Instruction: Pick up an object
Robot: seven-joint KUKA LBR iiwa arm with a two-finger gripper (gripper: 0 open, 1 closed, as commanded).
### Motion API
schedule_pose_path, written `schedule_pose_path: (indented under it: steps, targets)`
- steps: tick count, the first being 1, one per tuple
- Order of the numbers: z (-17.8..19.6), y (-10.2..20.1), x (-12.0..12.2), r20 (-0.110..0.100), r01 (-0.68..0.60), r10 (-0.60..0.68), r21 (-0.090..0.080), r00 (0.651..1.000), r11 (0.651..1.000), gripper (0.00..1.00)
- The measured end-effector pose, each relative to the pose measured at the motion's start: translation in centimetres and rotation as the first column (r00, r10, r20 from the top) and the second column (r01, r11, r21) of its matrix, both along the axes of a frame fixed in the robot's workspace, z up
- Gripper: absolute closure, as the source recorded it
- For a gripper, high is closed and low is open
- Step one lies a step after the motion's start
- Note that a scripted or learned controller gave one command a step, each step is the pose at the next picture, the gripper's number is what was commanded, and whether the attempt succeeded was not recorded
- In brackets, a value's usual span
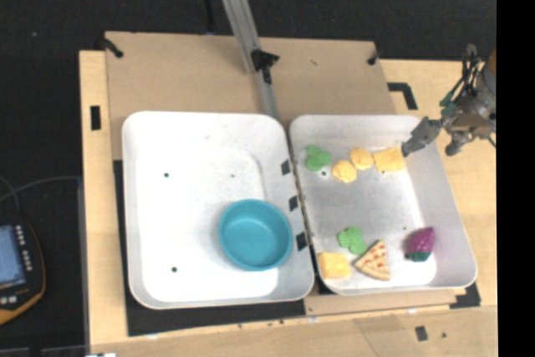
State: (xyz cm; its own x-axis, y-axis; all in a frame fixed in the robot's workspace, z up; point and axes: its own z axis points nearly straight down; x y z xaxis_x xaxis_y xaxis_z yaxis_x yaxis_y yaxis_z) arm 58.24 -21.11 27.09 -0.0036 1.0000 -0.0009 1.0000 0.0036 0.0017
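Seven toy foods [365,159] fill the right bin [439,180]; one blue bowl [255,234] left.

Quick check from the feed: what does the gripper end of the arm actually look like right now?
At the camera view's right edge, the gripper is a dark grey metal assembly with two slim fingers. Thin dark cables loop above it, with a small teal-green spot on its body.

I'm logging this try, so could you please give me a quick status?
Claw open at right bin's far right rim, holding nothing. Yellow block nearest, untouched. Nothing in the way.
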Motion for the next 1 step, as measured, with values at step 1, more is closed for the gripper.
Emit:
schedule_pose_path:
  steps: [1]
  targets:
    - [0.02, -0.01, 0.00, 0.000, 0.000, 0.000, 0.000, 1.000, 1.000, 0.00]
